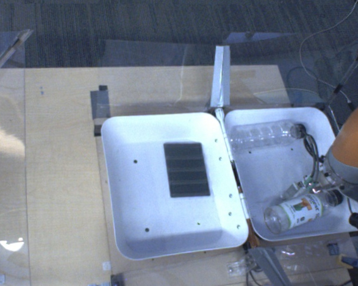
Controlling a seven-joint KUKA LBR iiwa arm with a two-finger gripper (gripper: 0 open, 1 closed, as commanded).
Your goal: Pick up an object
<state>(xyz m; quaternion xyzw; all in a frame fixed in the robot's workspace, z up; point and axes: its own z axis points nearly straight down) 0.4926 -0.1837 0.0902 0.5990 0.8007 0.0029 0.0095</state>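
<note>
- The arm (356, 148) enters from the right, and the frame edge cuts most of it off — what shows is the orange band and the grey wrist below it.
- The gripper (310, 188) reaches down into the right bin (255, 183), a tangle of dark and metallic parts just above the near bottle; at this size I cannot tell its state.
- A clear plastic bottle with a white label (293, 213) lies on its side in the right bin's near half, its dark cap end toward the gripper; whether the two touch is hard to make out.
- A second bottle, clear and unlabelled (265, 134), lies on its side along the right bin's far wall, faint against the white.
- A dark ribbed rectangular object (186, 169) lies flat near the middle of the left bin (127, 192), well apart from the arm.
- The two bins sit side by side on the wooden bench (54, 197), their inner rims touching.
- Transparent panels (8, 151) around the bench — mostly seen as reflections and edges.
- Cables (339, 79) trail at the right, partly cut off by the frame.
</note>
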